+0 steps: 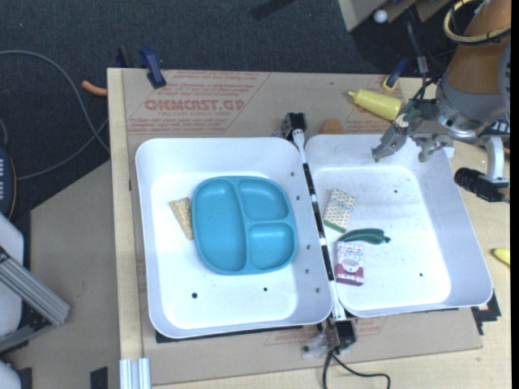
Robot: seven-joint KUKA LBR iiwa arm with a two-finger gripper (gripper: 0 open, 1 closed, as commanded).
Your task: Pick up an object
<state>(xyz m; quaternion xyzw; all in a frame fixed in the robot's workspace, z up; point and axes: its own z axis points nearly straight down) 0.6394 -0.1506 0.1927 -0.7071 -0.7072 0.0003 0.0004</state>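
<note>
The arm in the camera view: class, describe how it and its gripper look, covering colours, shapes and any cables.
The arm has a rounded orange band above a grey metallic wrist. Thin dark cables run along it. The gripper is grey, with two slim fingers at the wrist's end.

Yellow bottle point(375, 102) beyond the bins

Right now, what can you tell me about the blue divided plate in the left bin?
The blue divided plate looks like smooth teal plastic, a rounded rectangle with three compartments: one long, two smaller. It lies flat and upright near the middle of the left bin. Its left rim meets a tan cracker-like piece. Its compartments hold nothing visible.
</note>
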